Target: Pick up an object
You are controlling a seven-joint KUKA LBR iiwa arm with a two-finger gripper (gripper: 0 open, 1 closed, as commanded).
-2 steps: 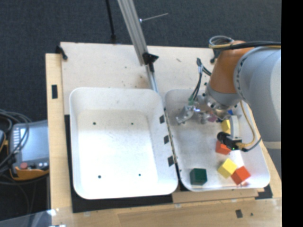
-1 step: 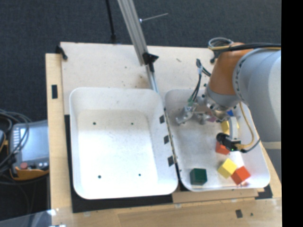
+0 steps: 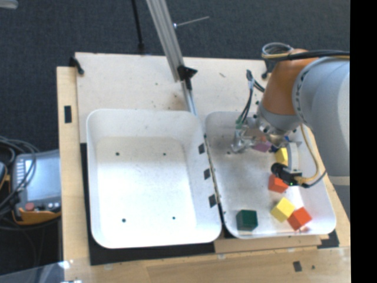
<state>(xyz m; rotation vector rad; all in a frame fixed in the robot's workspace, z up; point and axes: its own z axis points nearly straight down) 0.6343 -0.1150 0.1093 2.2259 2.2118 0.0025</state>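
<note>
1. A pale bench (image 3: 118,81) over dark carpet bears two white bins.
2. The right bin (image 3: 232,175) holds a green cube (image 3: 247,219), yellow cube (image 3: 283,209), and orange cubes (image 3: 301,217) (image 3: 277,184) along its lower right.
3. The gripper (image 3: 241,143) sits in that bin's upper part, whether grasping anything is unclear.
4. The left bin (image 3: 147,175) lies beside it.

Dark grey carpeted floor (image 3: 70,16) all around. Pale wooden bench top (image 3: 129,78), speckled with dark flecks, on a light plywood base (image 3: 65,158). Slanted silver aluminium rail (image 3: 168,34) rising from the bench. Grey screened control box (image 3: 35,178) with cables at far left.
</note>
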